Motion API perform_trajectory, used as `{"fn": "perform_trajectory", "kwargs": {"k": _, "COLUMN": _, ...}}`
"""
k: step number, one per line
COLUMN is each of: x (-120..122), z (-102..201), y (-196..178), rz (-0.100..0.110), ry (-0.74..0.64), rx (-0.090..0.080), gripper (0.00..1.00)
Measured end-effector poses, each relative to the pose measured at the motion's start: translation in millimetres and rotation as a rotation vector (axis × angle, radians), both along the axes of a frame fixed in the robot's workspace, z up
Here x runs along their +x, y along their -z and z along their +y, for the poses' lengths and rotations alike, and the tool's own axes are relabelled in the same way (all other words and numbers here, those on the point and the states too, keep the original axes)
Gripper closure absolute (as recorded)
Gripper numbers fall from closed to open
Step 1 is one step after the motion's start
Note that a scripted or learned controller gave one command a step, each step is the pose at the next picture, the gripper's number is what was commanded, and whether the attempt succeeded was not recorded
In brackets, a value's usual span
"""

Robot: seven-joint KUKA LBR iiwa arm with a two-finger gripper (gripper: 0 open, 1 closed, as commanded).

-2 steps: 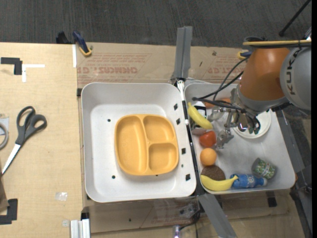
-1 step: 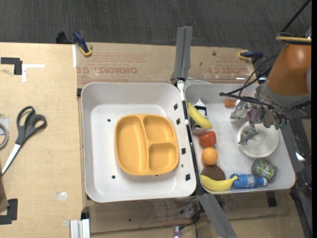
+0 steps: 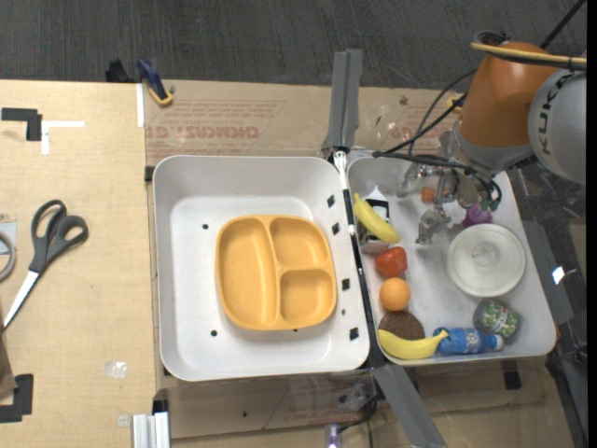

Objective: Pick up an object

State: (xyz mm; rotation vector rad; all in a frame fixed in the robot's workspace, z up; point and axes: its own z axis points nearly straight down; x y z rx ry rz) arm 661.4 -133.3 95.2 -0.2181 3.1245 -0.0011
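Observation:
My gripper (image 3: 441, 205) hangs low over the back part of the right bin (image 3: 534, 343), below the orange wrist band. Just right of it lies a small purple object (image 3: 478, 215), and a small orange piece (image 3: 428, 194) sits by its left side. To its left a yellow banana (image 3: 374, 220) lies near the bin's left wall. In front of the gripper stands a white round bowl (image 3: 485, 258). A red fruit (image 3: 392, 261), an orange (image 3: 395, 294), a brown round item (image 3: 403, 324), a second banana (image 3: 410, 345), a blue bottle (image 3: 465, 342) and a green-grey ball (image 3: 496, 318) fill the bin's front.
The left bin (image 3: 177, 250) holds a yellow divided plate (image 3: 277, 272). Scissors (image 3: 45, 239) lie on the bench at far left. A blue clamp (image 3: 154, 80) sits at the cardboard's back corner. A grey post (image 3: 345, 101) rises behind the bins' shared wall. Cables trail from the arm.

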Motion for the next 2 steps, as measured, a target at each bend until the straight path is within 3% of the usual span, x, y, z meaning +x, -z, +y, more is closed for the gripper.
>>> {"fn": "perform_trajectory", "kwargs": {"k": 1, "x": -106, "z": -1, "y": 3, "rz": 0.008, "ry": 0.141, "rx": 0.001, "gripper": 0.0}}
{"fn": "perform_trajectory", "kwargs": {"k": 2, "x": -48, "z": 28, "y": 2, "rz": 0.005, "ry": 0.295, "rx": 0.001, "gripper": 0.0}}
